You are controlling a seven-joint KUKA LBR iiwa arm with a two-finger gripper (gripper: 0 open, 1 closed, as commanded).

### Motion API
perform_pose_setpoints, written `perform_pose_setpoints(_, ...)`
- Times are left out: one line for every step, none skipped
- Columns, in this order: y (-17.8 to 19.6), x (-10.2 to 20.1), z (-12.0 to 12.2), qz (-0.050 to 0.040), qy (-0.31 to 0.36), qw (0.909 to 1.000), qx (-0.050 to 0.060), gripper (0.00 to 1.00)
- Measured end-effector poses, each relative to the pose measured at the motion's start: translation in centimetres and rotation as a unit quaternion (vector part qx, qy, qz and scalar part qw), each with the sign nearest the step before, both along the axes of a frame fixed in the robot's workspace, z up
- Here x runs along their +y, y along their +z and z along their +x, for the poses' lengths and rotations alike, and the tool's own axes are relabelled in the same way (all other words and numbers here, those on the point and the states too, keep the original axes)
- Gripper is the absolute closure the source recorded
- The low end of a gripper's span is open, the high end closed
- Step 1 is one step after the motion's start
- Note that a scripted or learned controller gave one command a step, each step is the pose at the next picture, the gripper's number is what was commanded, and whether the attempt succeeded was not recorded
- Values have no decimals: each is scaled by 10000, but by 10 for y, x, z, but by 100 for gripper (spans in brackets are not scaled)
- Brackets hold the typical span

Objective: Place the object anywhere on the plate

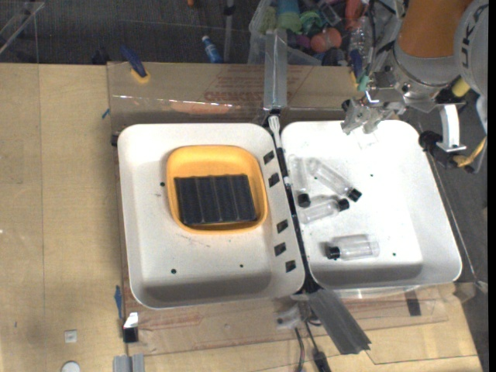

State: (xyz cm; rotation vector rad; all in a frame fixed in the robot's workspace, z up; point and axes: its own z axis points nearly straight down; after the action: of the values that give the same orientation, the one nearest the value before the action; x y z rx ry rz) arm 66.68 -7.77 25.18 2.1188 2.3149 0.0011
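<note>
Two shallow white bins sit side by side on the light wooden desk (pixel 54 169). The left white bin (pixel 143 273) holds a yellow-orange square plate (pixel 215 158) with a dark ribbed rectangular pad (pixel 215 200) lying in its well. The right white bin (pixel 403 231) holds several small clear plastic vials with black caps: a loose cluster near the bin's left-centre (pixel 324 186) and one lying on its side apart from them, nearer the front edge (pixel 353 248).

The grey arm with the orange band (pixel 434 10) reaches in at the upper right, and its pincer (pixel 364 118) hangs over the far rim of the right bin, well apart from the vials. The metal parts there blur together, so I cannot tell how wide it stands; nothing appears to be held in it.

The vials look light, stiff and smooth, so they would likely roll or slip under a glancing touch. The clustered ones touch or overlap, which makes a clean grip awkward. The lone vial seems the easier choice: take it across the middle of its barrel, perpendicular to its long axis, then carry it over the divider to the plate.
</note>
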Motion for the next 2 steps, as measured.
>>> perform_pose_setpoints(26, -10, 1, -2, 484, 9988, -4, 100)
perform_pose_setpoints(27, 3, 0, 6, 1051, 9945, 9, 100)
